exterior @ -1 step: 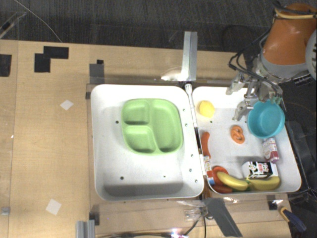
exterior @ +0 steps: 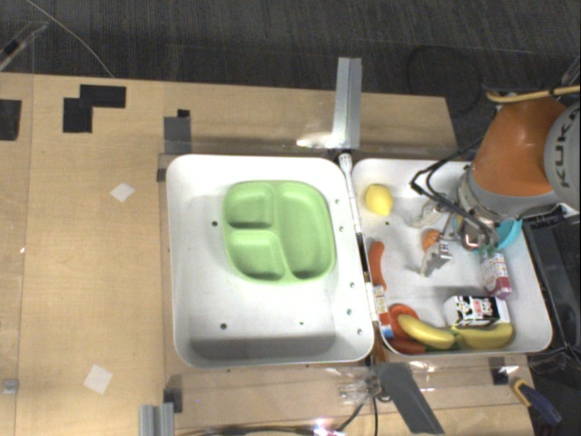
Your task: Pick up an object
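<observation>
**Claw down in the right bin, nothing lifted yet**

The arm (exterior: 522, 153) reaches over the right bin (exterior: 536, 330), and the claw (exterior: 438, 254) hangs low near the bin's middle, just above the white floor. Whether its fingers are apart or together, I cannot tell; the metal parts there blur into one another. No object shows between them, so I judge the pick not yet made.

Several things lie within reach. Just above the claw, nearly touching it, is a small orange piece (exterior: 430, 240), the closest candidate and probably the target, though that is a guess. Up and to the left of the claw sits a lemon (exterior: 378, 199), apart from everything else. To the left, along the bin wall, lies a red stick-shaped thing (exterior: 376, 265). Below and to the right is a small black and white box (exterior: 476, 311), and below that two bananas (exterior: 458, 335) rest against the near wall, with a red item (exterior: 397, 316) beside their left end. To the right of the claw, under the wrist, lies a small bottle (exterior: 497, 274).

Well to the left, the other bin (exterior: 195, 316) carries a green divided tray (exterior: 277, 230), untouched.

What is left is the whole of the task: closing on something, then raising it clear of the bin floor. The counter (exterior: 82, 271) around the bins plays no part.
</observation>
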You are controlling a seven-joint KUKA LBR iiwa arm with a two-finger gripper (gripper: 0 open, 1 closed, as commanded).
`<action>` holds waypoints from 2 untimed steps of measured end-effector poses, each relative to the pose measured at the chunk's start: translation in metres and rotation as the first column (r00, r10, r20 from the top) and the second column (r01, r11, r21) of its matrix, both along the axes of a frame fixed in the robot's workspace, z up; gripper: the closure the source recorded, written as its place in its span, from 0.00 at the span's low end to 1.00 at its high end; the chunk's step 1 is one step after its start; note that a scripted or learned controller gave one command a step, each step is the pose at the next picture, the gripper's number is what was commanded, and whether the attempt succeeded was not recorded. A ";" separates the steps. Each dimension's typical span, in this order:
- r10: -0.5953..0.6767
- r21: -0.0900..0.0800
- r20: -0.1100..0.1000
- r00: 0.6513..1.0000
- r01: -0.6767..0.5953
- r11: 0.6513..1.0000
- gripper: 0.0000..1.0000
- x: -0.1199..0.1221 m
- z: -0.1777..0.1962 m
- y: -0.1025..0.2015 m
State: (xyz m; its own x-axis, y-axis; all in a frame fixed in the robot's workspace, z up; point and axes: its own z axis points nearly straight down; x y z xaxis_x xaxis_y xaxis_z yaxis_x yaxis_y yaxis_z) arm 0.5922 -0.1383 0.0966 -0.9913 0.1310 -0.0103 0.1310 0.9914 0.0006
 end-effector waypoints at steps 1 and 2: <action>-0.233 0.004 0.003 0.972 0.233 0.972 0.00 -0.009 -0.007 0.049; -0.160 0.002 0.006 0.987 0.160 0.987 0.00 -0.045 -0.006 0.055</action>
State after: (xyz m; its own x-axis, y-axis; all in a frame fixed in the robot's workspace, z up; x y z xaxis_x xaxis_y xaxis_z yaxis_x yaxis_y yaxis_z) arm 0.5474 -0.0832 0.0905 -0.9576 0.2875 -0.0163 0.2875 0.9578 0.0038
